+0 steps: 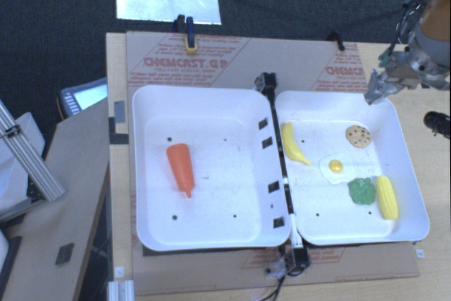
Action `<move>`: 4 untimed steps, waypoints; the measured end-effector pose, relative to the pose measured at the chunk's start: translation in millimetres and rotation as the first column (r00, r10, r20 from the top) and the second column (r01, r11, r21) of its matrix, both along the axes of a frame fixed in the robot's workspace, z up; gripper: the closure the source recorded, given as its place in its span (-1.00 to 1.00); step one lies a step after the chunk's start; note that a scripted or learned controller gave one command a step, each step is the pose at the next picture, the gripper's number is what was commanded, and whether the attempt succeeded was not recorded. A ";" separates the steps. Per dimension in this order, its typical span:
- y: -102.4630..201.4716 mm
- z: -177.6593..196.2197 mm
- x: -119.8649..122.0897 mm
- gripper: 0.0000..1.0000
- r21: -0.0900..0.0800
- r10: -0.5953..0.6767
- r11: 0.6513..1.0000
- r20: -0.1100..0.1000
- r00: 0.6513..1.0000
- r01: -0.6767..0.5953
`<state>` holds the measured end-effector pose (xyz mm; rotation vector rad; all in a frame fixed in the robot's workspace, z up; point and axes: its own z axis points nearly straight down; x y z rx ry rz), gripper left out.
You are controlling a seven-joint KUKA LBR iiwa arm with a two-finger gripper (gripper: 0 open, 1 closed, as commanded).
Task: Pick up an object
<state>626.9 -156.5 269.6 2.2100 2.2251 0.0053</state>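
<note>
Camera view: my gripper (375, 91) hangs over the far right corner of the right bin (412, 218), nothing between its fingers; whether they are spread or pressed together I cannot tell.
Nearest target: cookie (358, 135), near that corner, apart from its neighbours.
Approach: I judge a straight drop onto the cookie safest, keeping off the bin wall.
Right bin count: one cookie, one banana (292, 145), one fried egg (335, 168), one green leafy piece (361, 191), one corn cob (387, 197).
Left bin (151, 232) count: one carrot (180, 167).
</note>
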 end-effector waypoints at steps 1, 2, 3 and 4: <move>0.0 -0.3 -0.1 -1.00 0.000 0.000 1.000 -0.001 1.000 0.000; 0.1 11.1 0.9 1.00 -0.001 0.003 1.000 0.003 1.000 -0.003; 0.1 10.6 0.8 -1.00 0.000 0.003 1.000 0.002 1.000 -0.003; 0.2 22.1 1.8 1.00 -0.001 0.006 1.000 0.007 1.000 -0.006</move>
